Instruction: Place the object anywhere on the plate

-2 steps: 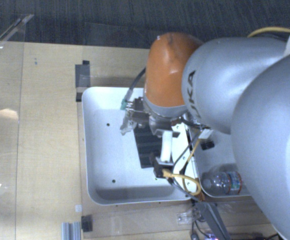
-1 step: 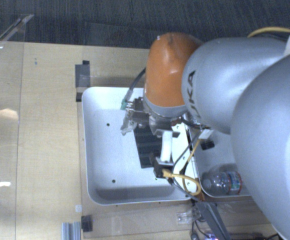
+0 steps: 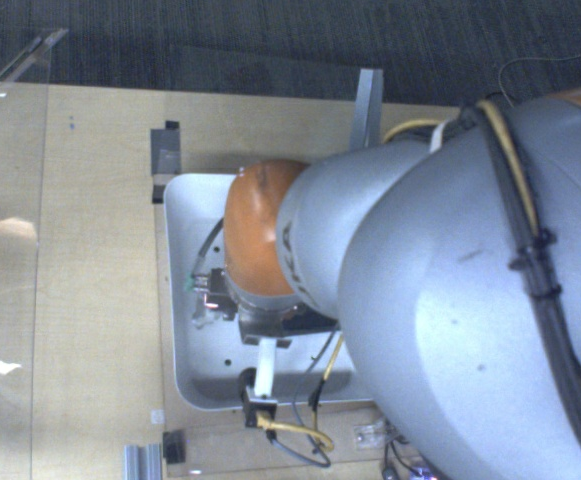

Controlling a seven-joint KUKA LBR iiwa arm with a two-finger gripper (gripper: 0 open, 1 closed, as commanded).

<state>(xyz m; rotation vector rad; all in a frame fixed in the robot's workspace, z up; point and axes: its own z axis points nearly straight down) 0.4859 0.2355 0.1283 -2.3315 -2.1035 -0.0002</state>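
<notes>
Grey arm [image 3: 450, 298] looms over your white bin [image 3: 182, 268], gripper [image 3: 213, 296] down inside it; spread or pinching, can't tell, object's bearing hidden.

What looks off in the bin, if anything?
Nothing stands out. The arm hangs over the bin and covers most of its floor, so anything askew beneath it can't be judged.

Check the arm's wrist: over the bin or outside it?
Over the bin. The orange band lies inside the white rim, covering much of the floor. Height above the floor: cannot tell.
</notes>
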